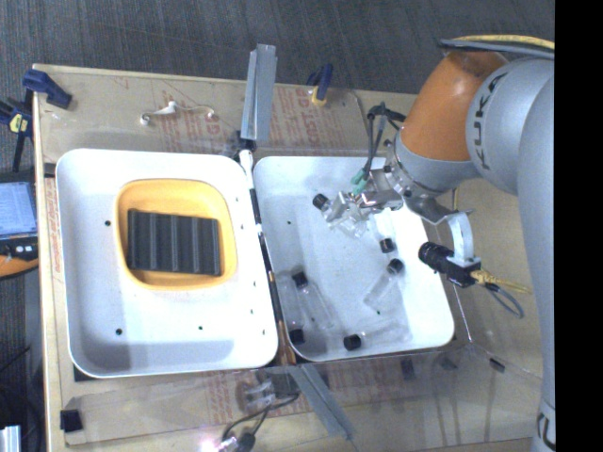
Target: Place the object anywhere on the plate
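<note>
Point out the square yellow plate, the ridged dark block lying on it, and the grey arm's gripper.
Square yellow plate (pixel 175 192), camera view: its bare upper rim.
Ridged dark block (pixel 175 243), camera view: its top, mid-ridge.
Gripper (pixel 355 204), camera view: at its tips, over the right bin.

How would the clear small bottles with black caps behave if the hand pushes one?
The clear bottles lie on their sides in the right bin, so one would probably roll. They look like thin plastic, likely light, and perhaps slippery for the hand.
</note>
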Controlling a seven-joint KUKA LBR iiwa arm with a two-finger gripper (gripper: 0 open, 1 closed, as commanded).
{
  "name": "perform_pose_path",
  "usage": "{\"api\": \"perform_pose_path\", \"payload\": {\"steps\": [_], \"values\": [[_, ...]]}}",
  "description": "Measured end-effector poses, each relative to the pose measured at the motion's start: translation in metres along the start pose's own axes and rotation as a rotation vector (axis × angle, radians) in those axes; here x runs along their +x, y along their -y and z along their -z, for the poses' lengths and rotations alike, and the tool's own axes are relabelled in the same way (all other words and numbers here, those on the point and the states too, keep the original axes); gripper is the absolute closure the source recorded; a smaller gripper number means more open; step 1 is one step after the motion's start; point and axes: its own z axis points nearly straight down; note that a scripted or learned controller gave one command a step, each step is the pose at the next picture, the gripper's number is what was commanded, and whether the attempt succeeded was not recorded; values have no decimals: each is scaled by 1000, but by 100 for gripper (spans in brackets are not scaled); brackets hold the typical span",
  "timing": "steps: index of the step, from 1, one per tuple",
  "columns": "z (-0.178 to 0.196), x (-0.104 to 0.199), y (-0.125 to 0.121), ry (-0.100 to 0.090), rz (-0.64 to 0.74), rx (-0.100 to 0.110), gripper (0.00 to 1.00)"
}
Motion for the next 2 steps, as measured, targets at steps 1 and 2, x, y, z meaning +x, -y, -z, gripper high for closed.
{"api": "perform_pose_path", "payload": {"steps": [1,2], "values": [[34,106,-39,1,239,-1,100],[2,114,-84,1,401,0,100]]}}
